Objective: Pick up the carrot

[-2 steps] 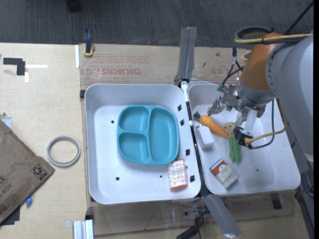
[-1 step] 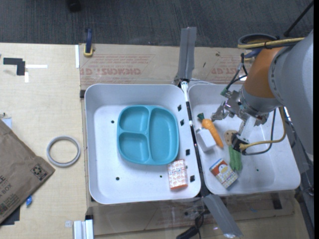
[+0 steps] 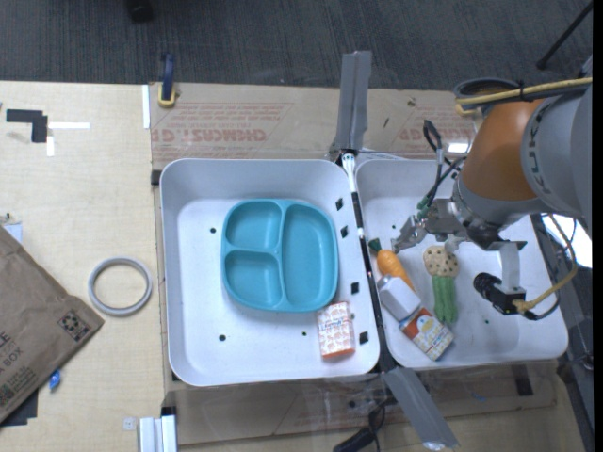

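My gripper [image 3: 422, 231] is over the right bin [image 3: 537, 347], near its upper left, above and just right of the carrot [image 3: 390, 265]. Fingers look parted a little, nothing between them.

Carrot is in the right bin's left side, close against the wall shared with the left bin [image 3: 188, 347]. Orange body, green stub at the upper end. Lower end touches or overlaps a small white bottle [image 3: 415, 315]. A round cookie [image 3: 440, 262] and a green vegetable [image 3: 443, 299] lie just to its right.

Judgement: looks like a toy, so light, stiff, smooth plastic, probably slippery, not fragile. Tapered, so pinch across the thick middle, not the tip. Wall leaves little room for the left finger. The blue plate [image 3: 281, 255] and the small carton [image 3: 335, 331] in the left bin are well clear.
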`<action>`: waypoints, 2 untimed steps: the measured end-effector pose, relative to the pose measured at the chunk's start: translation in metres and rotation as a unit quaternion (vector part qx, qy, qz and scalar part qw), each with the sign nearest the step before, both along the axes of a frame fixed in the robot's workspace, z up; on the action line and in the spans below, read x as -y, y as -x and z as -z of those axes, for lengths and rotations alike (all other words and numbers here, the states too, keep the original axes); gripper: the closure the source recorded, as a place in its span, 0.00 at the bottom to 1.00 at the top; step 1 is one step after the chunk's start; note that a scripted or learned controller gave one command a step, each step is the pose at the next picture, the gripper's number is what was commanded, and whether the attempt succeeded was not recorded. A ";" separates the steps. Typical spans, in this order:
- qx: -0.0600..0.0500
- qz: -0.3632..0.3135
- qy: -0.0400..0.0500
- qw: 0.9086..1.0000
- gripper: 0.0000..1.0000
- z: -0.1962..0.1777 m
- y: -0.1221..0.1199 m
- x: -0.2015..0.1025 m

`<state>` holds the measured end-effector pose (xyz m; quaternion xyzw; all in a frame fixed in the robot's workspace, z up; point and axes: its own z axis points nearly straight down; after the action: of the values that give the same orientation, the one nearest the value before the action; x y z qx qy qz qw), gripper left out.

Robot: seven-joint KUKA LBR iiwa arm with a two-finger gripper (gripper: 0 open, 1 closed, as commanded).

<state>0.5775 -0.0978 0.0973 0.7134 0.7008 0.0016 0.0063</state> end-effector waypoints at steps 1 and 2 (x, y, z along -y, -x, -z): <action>-0.005 -0.282 -0.001 0.959 0.00 -0.095 -0.002 -0.026; -0.006 -0.268 -0.002 0.963 0.00 -0.094 0.029 -0.031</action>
<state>0.5485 -0.0665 0.1913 0.4992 0.8665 -0.0001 -0.0002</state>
